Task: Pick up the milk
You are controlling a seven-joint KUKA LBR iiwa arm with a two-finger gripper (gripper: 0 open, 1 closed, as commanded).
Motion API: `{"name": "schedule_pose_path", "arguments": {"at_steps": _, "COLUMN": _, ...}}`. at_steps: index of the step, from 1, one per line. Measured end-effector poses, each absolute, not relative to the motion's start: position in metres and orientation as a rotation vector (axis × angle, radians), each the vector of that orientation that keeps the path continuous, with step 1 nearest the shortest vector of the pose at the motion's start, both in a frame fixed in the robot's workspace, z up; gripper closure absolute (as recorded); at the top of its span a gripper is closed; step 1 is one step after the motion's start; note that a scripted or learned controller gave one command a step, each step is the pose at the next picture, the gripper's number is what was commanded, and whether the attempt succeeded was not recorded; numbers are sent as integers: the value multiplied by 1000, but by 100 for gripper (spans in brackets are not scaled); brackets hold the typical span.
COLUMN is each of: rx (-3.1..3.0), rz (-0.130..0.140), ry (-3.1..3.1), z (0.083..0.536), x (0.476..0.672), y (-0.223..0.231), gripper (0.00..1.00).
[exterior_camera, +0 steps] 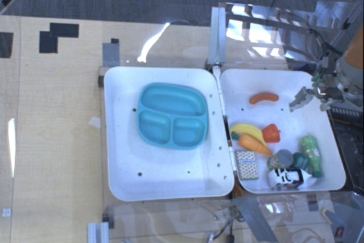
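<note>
The milk [289, 178] is a small white carton with black cow patches, lying at the front of the right bin [284, 85]. It rests against a grey can [282, 158] and a green bottle [311, 153]. My gripper [312, 102] hovers over the bin's back right corner, well behind the milk. It is open, and nothing sits between its fingers [299, 99].
The right bin also holds a sausage [264, 98], a banana [248, 131], a carrot [254, 144], a red pepper [272, 133] and a small patterned box [246, 164]. A blue divided plate [172, 115] lies in the left bin [122, 168].
</note>
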State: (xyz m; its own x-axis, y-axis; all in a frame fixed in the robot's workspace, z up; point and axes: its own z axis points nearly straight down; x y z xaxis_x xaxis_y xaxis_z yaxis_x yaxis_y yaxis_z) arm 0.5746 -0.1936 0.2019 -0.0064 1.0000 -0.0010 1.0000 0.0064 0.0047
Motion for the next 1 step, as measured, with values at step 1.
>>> {"name": "schedule_pose_path", "arguments": {"at_steps": 1, "rx": 1942, "rz": 17, "ry": 2438, "z": 106, "x": 572, "y": -120, "gripper": 0}}
